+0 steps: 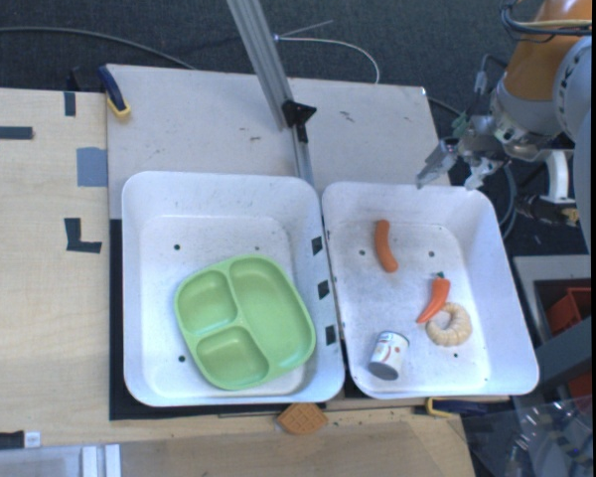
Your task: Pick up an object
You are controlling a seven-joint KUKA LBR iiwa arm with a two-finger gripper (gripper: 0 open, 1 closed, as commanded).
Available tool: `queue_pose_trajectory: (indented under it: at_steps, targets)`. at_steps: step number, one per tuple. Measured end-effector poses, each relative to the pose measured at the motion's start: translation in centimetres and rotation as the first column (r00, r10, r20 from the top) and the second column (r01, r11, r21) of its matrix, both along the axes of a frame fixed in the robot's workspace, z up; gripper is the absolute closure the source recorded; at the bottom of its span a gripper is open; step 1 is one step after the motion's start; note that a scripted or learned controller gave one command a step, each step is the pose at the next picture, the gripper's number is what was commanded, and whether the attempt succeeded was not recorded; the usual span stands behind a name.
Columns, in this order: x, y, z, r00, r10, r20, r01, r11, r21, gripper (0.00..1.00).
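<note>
**binwatcher:** While the arm [551, 58] sits up at the back right corner of the surface [199, 117], the gripper [457, 165] hangs just past the far rim of the right bin [512, 296], right by that bin's back right corner. Nothing is between the fingers as far as I can see. They look spread apart to me, one dark prong pointing left and one nearer the wrist.

**kuka_fan:** Agreed, apart and holding nothing. What's in the right bin?

**binwatcher:** Four things. An orange hot dog [384, 245] lies near the back, a bit left of the bin's middle. A small carrot [434, 300] lies tilted toward the right side, and its lower end touches a tan donut [449, 324] just in front of it. A little white can [387, 355] lies on its side near the front edge.

**kuka_fan:** And the left bin [139, 266]?

**binwatcher:** A green divided plate [244, 321] with three compartments, sitting toward the front right corner of that bin. Outside the bins, a tan cookie-looking thing [300, 419] lies on the surface at the front edge, between the two bins. A blue and yellow clamp [114, 91] sits at the back left corner.
</note>
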State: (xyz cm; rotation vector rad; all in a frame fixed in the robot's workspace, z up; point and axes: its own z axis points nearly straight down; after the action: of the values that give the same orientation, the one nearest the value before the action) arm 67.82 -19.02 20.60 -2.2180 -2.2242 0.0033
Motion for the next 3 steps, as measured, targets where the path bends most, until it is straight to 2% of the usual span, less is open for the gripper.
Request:
queue_pose_trajectory:
  at_steps: [1,2,3]
  targets:
    - [0.0,0.0,0.0,1.000,-0.001,0.000,0.001,1.000,-0.001,0.00]
    - [-0.6,0.9,-5.2,1.000,-0.001,-0.004,0.001,1.000,0.002,0.00]
    - [-0.7,0.6,-11.4,1.000,-0.001,-0.006,0.001,1.000,0.000,0.00]
